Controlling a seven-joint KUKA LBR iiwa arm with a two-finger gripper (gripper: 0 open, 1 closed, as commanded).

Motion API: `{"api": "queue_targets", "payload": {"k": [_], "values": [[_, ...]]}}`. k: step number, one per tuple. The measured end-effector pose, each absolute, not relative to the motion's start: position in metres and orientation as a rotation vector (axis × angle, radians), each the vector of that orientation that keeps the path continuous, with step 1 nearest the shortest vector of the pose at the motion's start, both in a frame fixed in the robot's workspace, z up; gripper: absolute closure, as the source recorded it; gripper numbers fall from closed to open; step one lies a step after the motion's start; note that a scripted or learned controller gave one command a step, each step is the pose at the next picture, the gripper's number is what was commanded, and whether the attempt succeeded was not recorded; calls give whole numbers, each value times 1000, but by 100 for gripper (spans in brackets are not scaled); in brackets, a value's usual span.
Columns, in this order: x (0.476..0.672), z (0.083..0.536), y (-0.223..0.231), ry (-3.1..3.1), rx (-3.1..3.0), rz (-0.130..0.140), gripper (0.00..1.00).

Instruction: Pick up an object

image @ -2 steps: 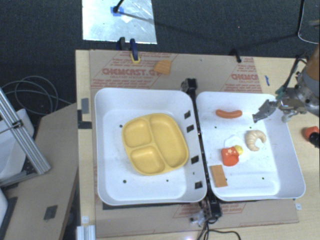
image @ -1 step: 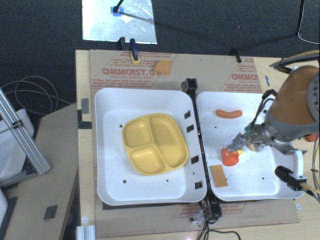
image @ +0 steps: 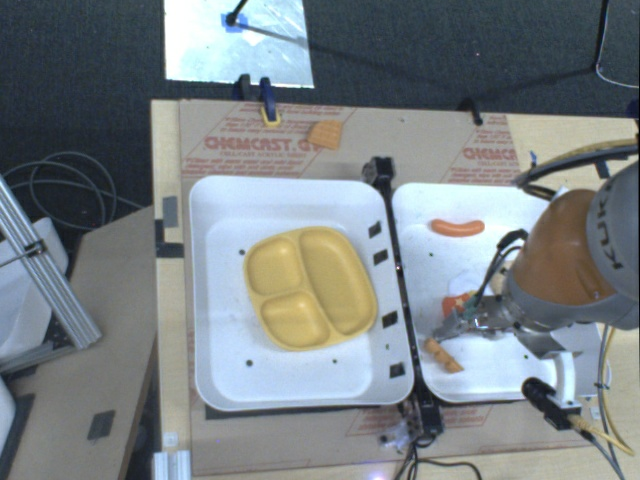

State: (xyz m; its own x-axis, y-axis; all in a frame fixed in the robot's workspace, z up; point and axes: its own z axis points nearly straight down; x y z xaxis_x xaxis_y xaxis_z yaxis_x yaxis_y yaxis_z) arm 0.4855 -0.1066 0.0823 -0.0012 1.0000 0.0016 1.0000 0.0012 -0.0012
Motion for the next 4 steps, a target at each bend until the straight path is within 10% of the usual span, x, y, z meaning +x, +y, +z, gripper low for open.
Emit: {"api": "queue_targets", "payload": {"k": [1, 2, 3, 4], "values": [[489, 244, 29, -2240, -2214, -17, 0], [486, 182, -29, -2217, -2224, 3, 0], [488, 345, -95, -2229, -2239, -17, 0], [485, 221, -102, -2215, -2218, 8, 0]]}}
